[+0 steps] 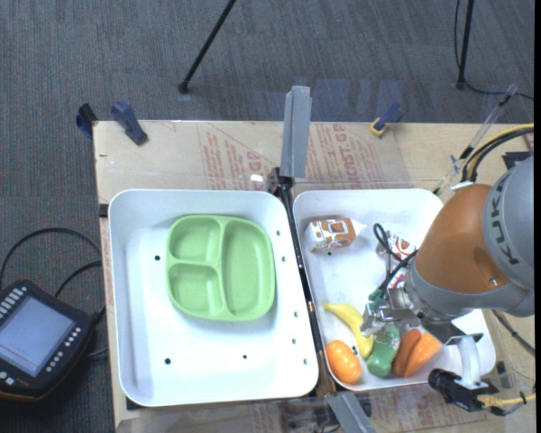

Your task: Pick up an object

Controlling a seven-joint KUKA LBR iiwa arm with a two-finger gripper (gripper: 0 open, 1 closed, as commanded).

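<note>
Two-finger metal gripper (380,318), finger state not discernible, low in the right white plastic bin (433,207) directly above the small green toy vegetable (385,342), itself wedged between curved yellow banana (351,322), round orange fruit (343,361) and orange carrot (416,352): likely risk, crowding neighbours deflecting the grasp.

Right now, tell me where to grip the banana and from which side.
Grip the banana across its upper-left half, coming straight down from above. That end lies bare on the bin floor; its lower end crowds the orange and gripper.
</note>
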